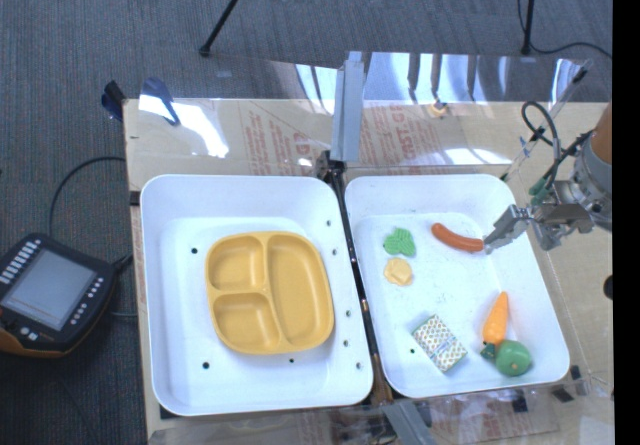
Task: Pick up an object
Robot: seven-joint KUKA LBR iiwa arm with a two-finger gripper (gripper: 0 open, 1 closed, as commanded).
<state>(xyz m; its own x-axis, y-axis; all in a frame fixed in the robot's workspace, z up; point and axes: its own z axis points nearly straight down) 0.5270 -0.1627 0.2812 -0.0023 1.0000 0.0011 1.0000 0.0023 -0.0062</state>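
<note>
Sausage: you see a small orange-red toy link, smooth and rounded at both ends, lying flat on the floor of the right bin near its far edge.
Sausage axis: its long axis runs across the bin, the left end a little nearer the far wall, the right end pointing at the gripper.
Gripper: it sits low at the sausage's right end, just beside or touching it; you cannot tell from this slant which. Whether the jaws are apart or together cannot be told either, since they read as one grey shape.
Arm: it comes in over the right bin's right wall, with cables looping above it.
Neighbours: a green leafy piece and a pale yellow piece lie left of the sausage, near the bin's left wall, apart from it.
Near corner: a carrot, a green pear-like fruit and a patterned box crowd the bin's near right corner, well apart from the sausage.
Open room: you have bare white floor in the middle of the right bin, between the sausage and the near corner group.
Left bin: it holds a yellow divided plate, with bare floor all round it.
</note>
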